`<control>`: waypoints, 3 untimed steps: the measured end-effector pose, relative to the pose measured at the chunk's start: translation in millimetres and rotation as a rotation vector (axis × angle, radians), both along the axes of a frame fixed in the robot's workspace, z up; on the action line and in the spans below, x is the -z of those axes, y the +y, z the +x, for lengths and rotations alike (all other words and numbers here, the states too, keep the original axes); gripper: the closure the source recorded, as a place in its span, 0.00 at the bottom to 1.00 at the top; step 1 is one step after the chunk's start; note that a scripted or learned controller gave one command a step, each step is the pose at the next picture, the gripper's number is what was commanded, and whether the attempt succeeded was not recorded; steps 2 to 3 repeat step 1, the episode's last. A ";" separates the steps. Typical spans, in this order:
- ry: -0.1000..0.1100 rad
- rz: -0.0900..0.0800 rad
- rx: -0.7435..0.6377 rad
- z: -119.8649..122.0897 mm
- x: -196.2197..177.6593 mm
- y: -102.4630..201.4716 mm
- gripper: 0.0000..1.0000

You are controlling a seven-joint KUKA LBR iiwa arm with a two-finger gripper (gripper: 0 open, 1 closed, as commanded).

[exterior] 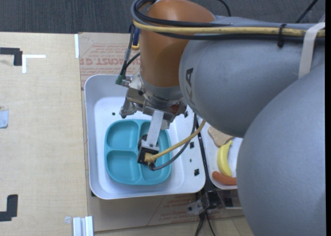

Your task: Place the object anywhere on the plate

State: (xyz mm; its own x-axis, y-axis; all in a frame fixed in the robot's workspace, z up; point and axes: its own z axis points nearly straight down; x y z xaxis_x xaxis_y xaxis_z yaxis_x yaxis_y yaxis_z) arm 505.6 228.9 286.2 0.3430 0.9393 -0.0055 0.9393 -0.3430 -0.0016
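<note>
Two white bins sit side by side, and the work is centred on the left bin (95, 126), where a teal divided plate (121, 152) lies flat on the floor. The arm (258, 100) reaches across from the right, and its gripper (150, 111) hangs over the plate's right-hand compartments, close above it. The wrist hides the gripper's tip, so we cannot tell whether it is spread or closed on anything, nor whether it carries something. The compartments we can see are bare teal. The likely objects lie in the right bin (237, 150): a banana (224, 160), a reddish sausage (223, 179) just below it and a tan piece (220, 137) above it, all partly covered by the arm. Which of these is the task's thing we cannot say. We judge the placement not yet confirmed. Either the gripper is over the plate about to release, or it came across with nothing. What is left is to see an object resting on the plate with the gripper clear of it.
</note>
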 end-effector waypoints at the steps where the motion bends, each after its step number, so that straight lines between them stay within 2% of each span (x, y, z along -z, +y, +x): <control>1: -0.003 0.001 -0.281 -23.1 -69.3 0.6 0.00; 3: -0.003 0.001 -0.281 -23.1 -69.3 0.6 0.00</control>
